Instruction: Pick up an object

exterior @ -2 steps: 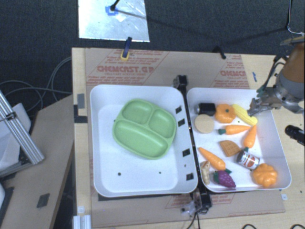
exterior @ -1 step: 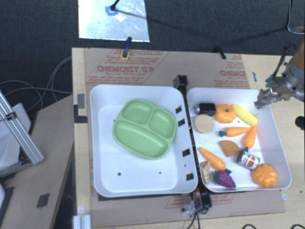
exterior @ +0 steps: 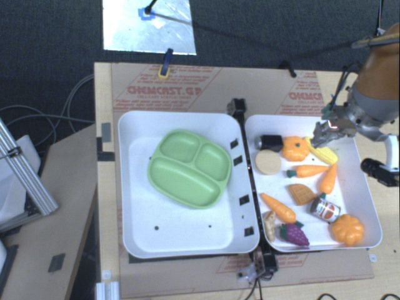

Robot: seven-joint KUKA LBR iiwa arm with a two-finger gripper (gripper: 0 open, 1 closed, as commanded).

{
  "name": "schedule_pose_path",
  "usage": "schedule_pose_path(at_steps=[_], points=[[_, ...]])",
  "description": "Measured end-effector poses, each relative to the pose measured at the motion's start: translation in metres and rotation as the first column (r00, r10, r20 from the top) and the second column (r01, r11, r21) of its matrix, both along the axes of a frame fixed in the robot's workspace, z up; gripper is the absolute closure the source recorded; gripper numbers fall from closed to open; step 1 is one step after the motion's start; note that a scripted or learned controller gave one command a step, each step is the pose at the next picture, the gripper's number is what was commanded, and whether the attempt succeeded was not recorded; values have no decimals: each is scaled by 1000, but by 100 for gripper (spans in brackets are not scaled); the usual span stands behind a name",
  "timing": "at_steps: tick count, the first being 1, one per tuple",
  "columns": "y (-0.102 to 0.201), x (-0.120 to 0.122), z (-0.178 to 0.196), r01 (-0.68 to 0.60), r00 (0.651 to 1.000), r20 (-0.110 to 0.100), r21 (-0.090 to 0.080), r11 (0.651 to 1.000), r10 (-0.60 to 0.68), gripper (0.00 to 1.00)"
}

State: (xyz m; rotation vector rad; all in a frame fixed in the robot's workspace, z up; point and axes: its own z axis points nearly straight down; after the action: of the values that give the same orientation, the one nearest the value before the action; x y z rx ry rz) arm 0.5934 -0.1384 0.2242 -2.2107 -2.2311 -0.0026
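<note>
Toy foods [exterior: 304, 191] fill right bin [exterior: 369, 211]; green tray [exterior: 189, 168] in left bin [exterior: 134, 230].

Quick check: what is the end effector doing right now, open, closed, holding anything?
End effector: open or closed cannot be told; it sits low over the right bin beside the corn, with nothing visibly held.

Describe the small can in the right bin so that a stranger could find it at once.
Look in the right bin, the one full of toy food. Near its front right part, the can lies tilted between a brown bread slice and an orange pumpkin. It alone has a red and white label.
</note>
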Motion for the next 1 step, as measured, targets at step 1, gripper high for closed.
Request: schedule_pose_path(at_steps=[1], points=[[54,-8,11,-1,1000,1,1,1000,1,100]])
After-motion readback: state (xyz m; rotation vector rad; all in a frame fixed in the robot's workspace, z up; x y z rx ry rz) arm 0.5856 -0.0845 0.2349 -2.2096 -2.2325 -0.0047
